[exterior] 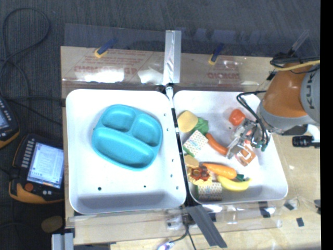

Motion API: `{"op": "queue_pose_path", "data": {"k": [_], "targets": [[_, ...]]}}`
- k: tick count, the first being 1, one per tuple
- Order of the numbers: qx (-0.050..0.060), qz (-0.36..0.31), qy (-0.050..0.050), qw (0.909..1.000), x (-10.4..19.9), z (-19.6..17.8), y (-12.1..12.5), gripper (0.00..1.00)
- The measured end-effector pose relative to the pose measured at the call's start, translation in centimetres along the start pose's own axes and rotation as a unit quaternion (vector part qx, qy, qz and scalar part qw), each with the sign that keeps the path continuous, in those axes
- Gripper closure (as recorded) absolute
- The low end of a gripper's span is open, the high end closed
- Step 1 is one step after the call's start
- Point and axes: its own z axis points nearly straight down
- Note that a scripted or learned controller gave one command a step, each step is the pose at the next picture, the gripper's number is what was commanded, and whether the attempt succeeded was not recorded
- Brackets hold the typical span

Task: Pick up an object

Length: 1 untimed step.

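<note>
Toy food (218, 163) fills the right bin (270, 189); gripper (242, 146) hangs low over it, finger state impossible to tell. "KU" reads on the arm (291, 105).

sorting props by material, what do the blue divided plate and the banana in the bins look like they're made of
The blue plate looks like moulded plastic: uniform turquoise, rounded compartment ridges, a soft sheen. The banana seems to be plastic toy food: flat, even yellow with a smooth surface, though it is too small to be certain.
</note>
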Motion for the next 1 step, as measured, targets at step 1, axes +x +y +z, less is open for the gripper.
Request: {"op": "queue_pose_path", "data": {"k": [1], "targets": [[0.001, 0.086, 0.008, 0.9963, -2.53, -9.97, 4.69, 1.00]]}}
